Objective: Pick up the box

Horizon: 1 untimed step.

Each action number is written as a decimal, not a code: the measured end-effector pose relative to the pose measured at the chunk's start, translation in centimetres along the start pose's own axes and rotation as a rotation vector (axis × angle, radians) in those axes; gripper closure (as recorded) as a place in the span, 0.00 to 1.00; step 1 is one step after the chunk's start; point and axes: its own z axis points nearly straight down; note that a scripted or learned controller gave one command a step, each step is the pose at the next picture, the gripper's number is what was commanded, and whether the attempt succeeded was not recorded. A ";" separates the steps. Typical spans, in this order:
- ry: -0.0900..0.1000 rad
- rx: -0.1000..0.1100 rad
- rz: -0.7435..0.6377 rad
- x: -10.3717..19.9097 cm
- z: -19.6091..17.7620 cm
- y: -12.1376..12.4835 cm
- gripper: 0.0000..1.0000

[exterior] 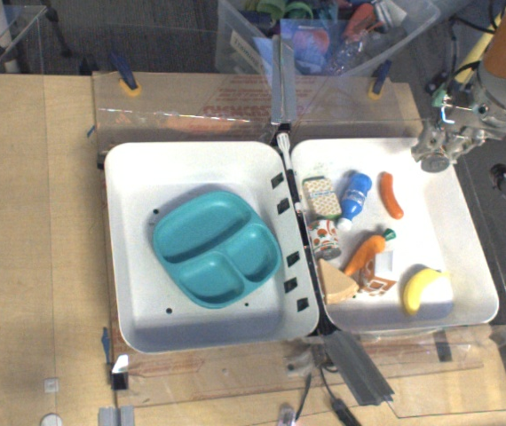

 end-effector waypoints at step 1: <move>0.000 0.001 0.000 0.0 0.0 0.0 0.00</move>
